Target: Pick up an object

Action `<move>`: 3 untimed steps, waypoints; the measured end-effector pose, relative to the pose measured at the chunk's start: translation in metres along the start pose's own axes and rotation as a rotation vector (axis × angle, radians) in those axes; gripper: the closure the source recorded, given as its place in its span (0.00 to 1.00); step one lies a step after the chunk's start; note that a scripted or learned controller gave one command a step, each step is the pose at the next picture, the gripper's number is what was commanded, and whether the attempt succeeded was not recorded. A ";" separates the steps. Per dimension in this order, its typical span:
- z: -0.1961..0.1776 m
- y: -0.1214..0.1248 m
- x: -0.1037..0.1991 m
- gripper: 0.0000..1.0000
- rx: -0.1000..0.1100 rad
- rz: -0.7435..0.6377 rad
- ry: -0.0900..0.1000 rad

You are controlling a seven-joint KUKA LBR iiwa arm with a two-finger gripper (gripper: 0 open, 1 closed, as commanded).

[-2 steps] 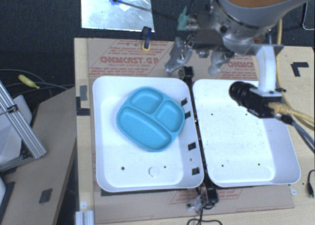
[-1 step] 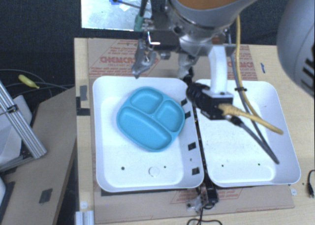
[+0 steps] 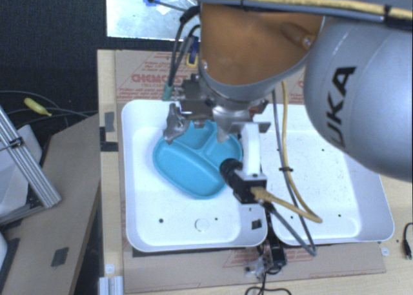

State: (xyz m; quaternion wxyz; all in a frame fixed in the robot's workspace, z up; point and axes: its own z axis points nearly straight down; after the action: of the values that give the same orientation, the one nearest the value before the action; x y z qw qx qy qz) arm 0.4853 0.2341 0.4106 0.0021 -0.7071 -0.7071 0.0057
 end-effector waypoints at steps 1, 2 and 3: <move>0.184 0.001 -0.013 0.00 0.003 0.001 -0.002; 0.041 0.010 0.002 0.00 -0.026 -0.005 0.013; -0.015 0.088 -0.077 0.00 -0.024 0.008 0.005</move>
State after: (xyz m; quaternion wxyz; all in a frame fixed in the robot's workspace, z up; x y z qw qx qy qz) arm 0.5737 0.1576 0.4254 -0.0047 -0.7098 -0.7043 -0.0046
